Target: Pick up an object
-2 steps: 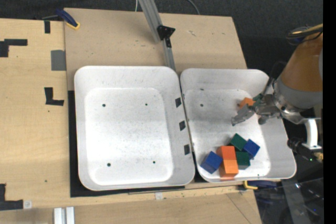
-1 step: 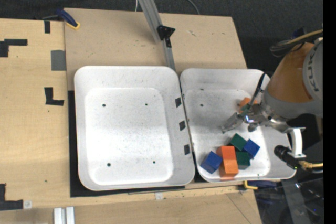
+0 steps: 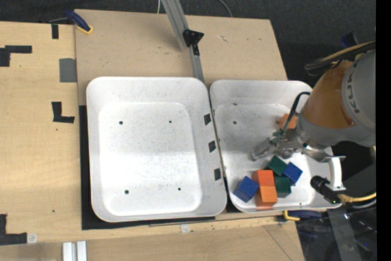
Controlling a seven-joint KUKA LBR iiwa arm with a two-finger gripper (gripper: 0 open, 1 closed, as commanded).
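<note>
Several blocks lie bunched in the right bin (image 3: 244, 104) near its front right corner: a blue block (image 3: 246, 188), an orange block (image 3: 266, 186), a green block (image 3: 280, 168) and a second blue block (image 3: 293, 172). Another small orange piece (image 3: 286, 121) shows beside the arm's wrist. My gripper (image 3: 264, 151) hangs low in the right bin, just up and left of the green block, its grey fingers pointing left. Nothing shows between the fingers.
The left bin (image 3: 146, 147) sits beside the right one, sharing a raised rim. A slanted metal pole (image 3: 174, 6) crosses the back of the bench. The arm's orange band (image 3: 330, 98) overhangs the right bin's right edge.
</note>
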